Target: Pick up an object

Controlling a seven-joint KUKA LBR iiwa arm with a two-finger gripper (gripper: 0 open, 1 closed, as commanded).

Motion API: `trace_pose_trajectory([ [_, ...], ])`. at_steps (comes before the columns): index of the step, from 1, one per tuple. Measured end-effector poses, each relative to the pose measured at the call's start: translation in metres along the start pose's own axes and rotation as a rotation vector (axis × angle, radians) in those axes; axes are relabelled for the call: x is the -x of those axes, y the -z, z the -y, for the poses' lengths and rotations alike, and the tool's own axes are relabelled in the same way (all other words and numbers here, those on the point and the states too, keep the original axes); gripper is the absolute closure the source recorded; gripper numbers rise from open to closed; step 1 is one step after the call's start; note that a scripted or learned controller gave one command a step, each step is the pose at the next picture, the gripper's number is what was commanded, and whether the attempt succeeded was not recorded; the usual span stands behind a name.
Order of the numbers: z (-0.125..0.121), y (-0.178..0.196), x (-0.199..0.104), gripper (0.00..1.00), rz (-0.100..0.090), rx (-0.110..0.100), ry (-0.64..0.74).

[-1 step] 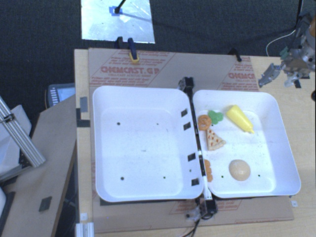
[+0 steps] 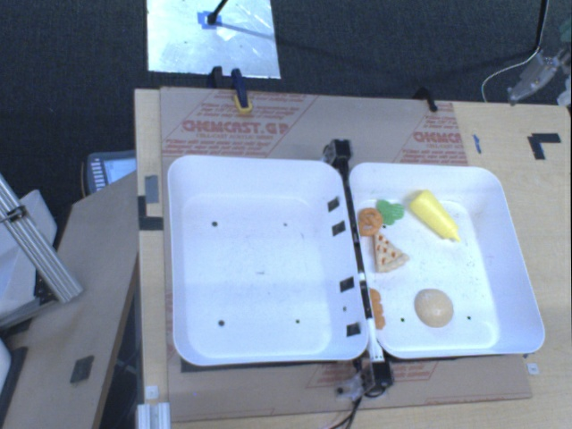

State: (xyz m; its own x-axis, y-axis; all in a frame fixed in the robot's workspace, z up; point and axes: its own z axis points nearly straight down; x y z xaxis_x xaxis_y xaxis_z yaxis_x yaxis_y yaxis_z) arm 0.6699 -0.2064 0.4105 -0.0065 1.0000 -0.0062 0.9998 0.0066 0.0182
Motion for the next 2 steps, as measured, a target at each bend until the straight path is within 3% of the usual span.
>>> trace_pose_trajectory([
  [1, 0.0, 0.002, -0.001, 1.0, -0.002, -0.01, 0.004],
  [2, 0.06, 0.115, -0.085, 1.0, -0.007, -0.007, 0.005],
])
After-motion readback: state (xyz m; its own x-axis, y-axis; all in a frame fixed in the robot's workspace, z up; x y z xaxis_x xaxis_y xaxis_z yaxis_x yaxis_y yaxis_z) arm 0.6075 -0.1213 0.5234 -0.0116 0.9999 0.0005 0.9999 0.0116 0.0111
